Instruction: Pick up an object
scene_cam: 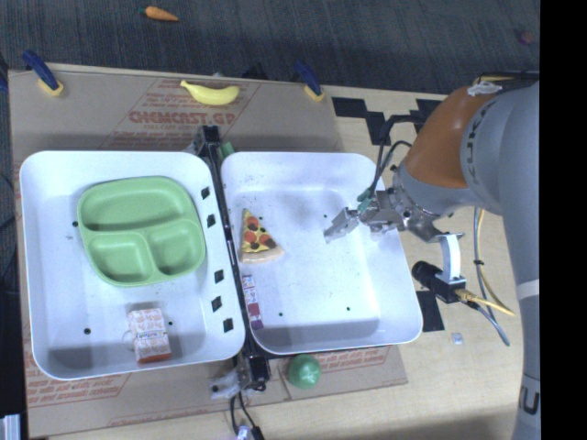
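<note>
A toy pizza slice (258, 236) lies at the left side of the right bin (367, 314), close to the divider. My gripper (341, 225) hangs low over the right half of that bin, roughly a hand's width to the right of the pizza slice and apart from it. Nothing shows at its tip. In the left bin (46, 337) a green divided plate (140, 227) lies flat, and a small red-and-white packet (149, 333) sits near the front wall.
A yellow toy banana (210, 91) rests on the cardboard behind the bins. A green ball (304, 370) sits on the bench in front of the right bin. Blue clamps (42, 71) hold the cardboard's back edge. An orange item (161, 13) lies on the floor beyond.
</note>
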